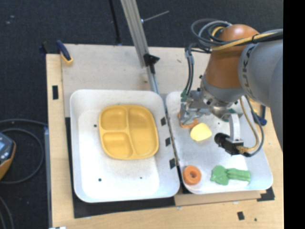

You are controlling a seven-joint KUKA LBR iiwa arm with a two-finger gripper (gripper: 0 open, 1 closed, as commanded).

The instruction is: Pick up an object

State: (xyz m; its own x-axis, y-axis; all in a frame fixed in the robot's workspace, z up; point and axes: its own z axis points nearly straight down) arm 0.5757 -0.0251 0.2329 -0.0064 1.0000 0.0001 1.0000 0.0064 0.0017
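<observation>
From the overhead camera, the arm is in over the right bin [259,168] and the fingers [189,118] are down at its upper left corner, right by an orange piece [187,124] that peeks out beneath them; whether they're apart or closed on it, I can't tell, the wrist hides them. Just right of the fingers and a touch nearer us lies the yellow lump [200,132], small, rounded, probably light and a bit slick, so I'd say pinch it across its narrow middle. Further toward us sit an orange ring [192,174] and a green toy [230,175], well apart from the fingers. The bin floor looks smooth and hard, with its wall close on the fingers' left, so room there is tight. Across the divide, a yellow tray [128,130] lies in the left bin [86,175] on the counter [95,66].
</observation>
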